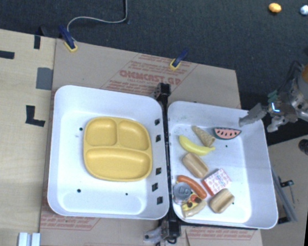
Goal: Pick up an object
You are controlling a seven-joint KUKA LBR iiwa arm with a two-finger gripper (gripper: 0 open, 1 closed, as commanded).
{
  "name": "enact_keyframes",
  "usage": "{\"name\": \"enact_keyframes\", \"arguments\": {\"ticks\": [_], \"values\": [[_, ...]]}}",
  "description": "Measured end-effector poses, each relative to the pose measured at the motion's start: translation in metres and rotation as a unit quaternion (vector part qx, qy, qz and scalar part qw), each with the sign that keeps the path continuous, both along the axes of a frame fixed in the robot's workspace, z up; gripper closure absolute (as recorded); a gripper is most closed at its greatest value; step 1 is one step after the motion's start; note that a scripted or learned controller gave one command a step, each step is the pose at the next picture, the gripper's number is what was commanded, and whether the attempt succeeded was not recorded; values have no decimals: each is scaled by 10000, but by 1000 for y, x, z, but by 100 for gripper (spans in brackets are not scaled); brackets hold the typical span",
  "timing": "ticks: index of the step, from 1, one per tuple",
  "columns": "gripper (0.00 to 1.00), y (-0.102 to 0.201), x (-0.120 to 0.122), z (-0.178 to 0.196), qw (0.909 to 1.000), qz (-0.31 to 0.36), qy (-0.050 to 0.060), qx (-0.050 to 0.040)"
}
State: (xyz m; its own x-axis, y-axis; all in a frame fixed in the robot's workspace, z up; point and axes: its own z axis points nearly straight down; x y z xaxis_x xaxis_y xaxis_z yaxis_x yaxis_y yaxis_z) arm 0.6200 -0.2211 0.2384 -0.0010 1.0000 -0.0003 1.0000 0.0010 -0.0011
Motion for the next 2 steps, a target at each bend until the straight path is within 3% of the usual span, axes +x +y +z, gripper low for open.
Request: {"name": "enact_keyframes", "arguments": {"ticks": [1, 2], "values": [[0, -2, -6, -144, 10000, 4, -8, 0], [0, 15, 27, -151, 10000, 5, -27, -9]]}}
